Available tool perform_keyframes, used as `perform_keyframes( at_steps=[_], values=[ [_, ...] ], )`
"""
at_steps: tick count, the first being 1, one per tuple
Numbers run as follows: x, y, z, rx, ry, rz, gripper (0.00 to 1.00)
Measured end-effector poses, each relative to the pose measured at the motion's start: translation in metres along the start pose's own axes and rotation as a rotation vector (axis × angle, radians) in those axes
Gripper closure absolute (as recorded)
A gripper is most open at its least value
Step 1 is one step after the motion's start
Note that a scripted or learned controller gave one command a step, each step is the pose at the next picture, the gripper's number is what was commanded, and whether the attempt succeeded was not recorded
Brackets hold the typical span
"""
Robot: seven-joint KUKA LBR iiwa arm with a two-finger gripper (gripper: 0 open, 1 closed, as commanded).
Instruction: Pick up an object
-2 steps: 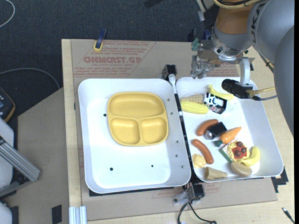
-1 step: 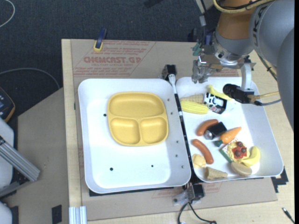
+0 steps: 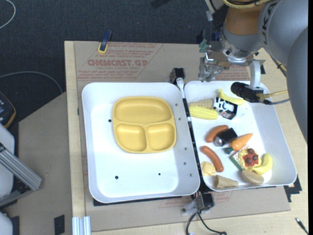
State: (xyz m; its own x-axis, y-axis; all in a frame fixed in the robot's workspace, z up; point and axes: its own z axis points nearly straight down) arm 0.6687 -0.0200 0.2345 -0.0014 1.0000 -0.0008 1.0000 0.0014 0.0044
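On the bench, a cardboard sheet (image 3: 122,60) is being covered by two white bins side by side. From the right, the grey and orange arm (image 3: 254,13) is being reached in, and the gripper (image 3: 209,73) is being hung over the far rim of the right bin (image 3: 279,131), apart from the items; whether it is spread or pressed together cannot be told, and nothing is being seen in its grasp. The left bin (image 3: 98,146) is being occupied by a yellow divided tray (image 3: 144,123). In the right bin, the pickable things are being kept loose: a corn cob (image 3: 203,112) by the near-left wall, a black-and-white carton (image 3: 225,107) just beside it, a carrot (image 3: 240,141), two sausages (image 3: 216,132) (image 3: 212,158), a pizza slice (image 3: 248,156) and a banana (image 3: 265,164)
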Motion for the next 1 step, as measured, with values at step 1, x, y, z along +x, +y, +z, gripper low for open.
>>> perform_keyframes(
  at_steps=[1],
  values=[
    [-0.0036,0.0038,0.0061,0.001,-0.001,0.001,1.00]
  ],
)
